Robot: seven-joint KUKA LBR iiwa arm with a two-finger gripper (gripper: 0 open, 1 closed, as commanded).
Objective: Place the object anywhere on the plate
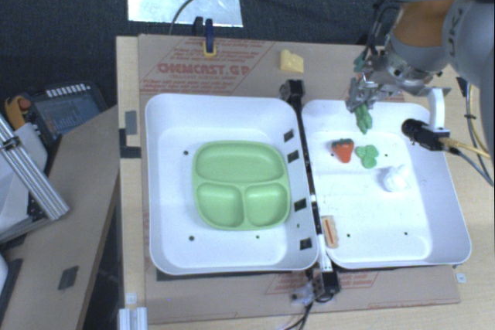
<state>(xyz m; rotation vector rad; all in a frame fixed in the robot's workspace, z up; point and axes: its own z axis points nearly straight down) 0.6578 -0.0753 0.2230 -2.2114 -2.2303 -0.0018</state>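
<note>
The light green plate point(238, 184), with three compartments, lies in the left bin point(166, 120). My gripper point(360, 107) hangs over the far left part of the right bin point(433, 236). It is shut on a small dark green elongated object point(363, 120), which hangs from the fingertips above the bin floor. The plate sits well to the left of the gripper and nearer the camera, across the divider between the bins.
On the right bin's floor lie a red-orange piece point(343, 150), a green lump point(367, 156) and a white piece point(394, 179). A small orange item point(330, 231) rests by the black divider point(302, 158). A yellow block point(291, 61) lies on the bench behind.
</note>
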